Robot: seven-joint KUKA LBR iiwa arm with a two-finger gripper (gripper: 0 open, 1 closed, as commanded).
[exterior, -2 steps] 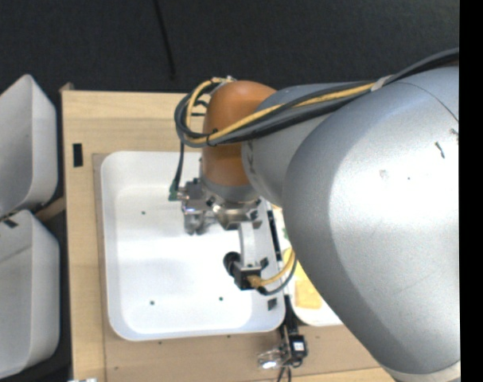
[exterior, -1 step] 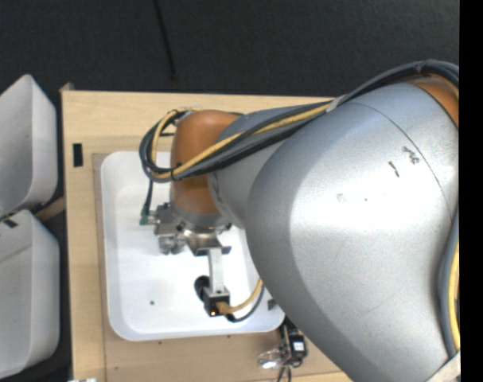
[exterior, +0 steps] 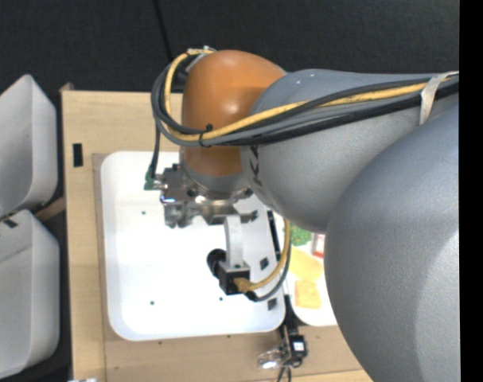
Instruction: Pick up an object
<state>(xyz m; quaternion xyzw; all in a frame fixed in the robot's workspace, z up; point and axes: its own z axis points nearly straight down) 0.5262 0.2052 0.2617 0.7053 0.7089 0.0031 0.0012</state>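
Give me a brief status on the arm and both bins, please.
Gripper over left shallow white bin, hold unconfirmed. Yellow flat pieces in right white bin. Grey arm covers most of it.

You could see three things, all crowded into the visible sliver of the right bin (exterior: 306, 319), at about four o'clock from the centre of the view. A flat, pale yellow piece (exterior: 308, 291) lay nearest the bin's lower rim. At its twelve o'clock sat a small green object (exterior: 298, 235), largely covered, so you could not tell its shape. Just at the green one's four o'clock showed a red-and-white scrap (exterior: 318, 247), too hidden to name.
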